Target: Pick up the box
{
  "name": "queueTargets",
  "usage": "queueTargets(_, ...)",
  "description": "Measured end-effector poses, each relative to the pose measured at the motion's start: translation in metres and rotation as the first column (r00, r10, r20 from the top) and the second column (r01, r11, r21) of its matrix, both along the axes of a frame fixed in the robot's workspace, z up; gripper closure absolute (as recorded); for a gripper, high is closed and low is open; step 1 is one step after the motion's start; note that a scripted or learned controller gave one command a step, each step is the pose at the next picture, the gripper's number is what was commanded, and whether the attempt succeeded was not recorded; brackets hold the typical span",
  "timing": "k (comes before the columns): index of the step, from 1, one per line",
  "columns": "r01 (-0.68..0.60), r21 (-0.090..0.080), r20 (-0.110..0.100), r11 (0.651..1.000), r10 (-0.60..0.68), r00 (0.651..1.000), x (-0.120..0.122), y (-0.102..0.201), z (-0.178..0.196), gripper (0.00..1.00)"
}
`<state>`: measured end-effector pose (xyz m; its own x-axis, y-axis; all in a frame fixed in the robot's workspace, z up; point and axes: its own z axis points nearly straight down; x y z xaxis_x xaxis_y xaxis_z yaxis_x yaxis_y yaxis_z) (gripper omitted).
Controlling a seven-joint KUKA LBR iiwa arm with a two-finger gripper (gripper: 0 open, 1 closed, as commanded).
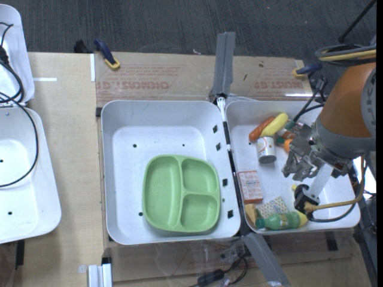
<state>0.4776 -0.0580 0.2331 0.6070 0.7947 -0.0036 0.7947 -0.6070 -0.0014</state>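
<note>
End effector [301, 166] fingers too blurred to tell.

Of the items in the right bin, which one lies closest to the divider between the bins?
The flat box, beside the divider; the can and green bottle sit farther right.

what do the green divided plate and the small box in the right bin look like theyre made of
Green divided plate: probably moulded plastic, matte, with an even colour and soft rounded ridges. Box: likely printed cardboard, going by its flat faces, sharp edges and red-and-white label; the print is too small to read.
</note>
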Motion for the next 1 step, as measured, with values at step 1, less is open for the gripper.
queueTargets(1, 0.109, 0.002, -0.001, 0.994, -0.109, 0.994, -0.0014, -0.0556, -0.1425, 1.0)
